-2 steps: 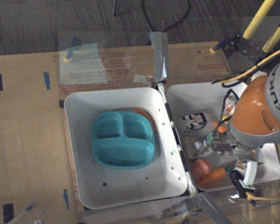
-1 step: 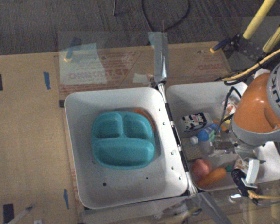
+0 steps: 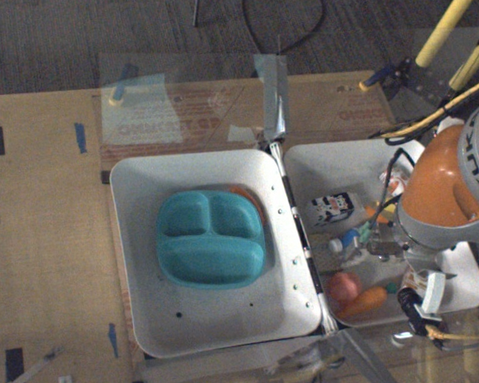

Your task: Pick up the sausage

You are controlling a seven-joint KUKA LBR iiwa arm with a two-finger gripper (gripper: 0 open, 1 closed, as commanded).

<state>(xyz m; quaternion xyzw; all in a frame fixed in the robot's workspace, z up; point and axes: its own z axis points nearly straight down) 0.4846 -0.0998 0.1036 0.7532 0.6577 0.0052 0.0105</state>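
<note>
Teal plate (image 3: 211,237); white bins (image 3: 140,203); orange sausage (image 3: 363,301).

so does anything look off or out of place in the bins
Yes: the teal divided plate in the left bin lies upside down, domed undersides up, with something orange peeking out at its far edge. The right bin holds small items clustered under the arm.

The teal divided plate (image 3: 211,238) looks like smooth matte plastic, and both white bins (image 3: 146,261) are slightly glossy plastic. Bench top (image 3: 44,245) looks like plain matte cardboard, with shiny clear film (image 3: 166,109) taped on.

Teal divided plate (image 3: 210,238) in the left bin (image 3: 137,262); small black-and-white box (image 3: 333,208) in the right bin (image 3: 304,168).
</note>
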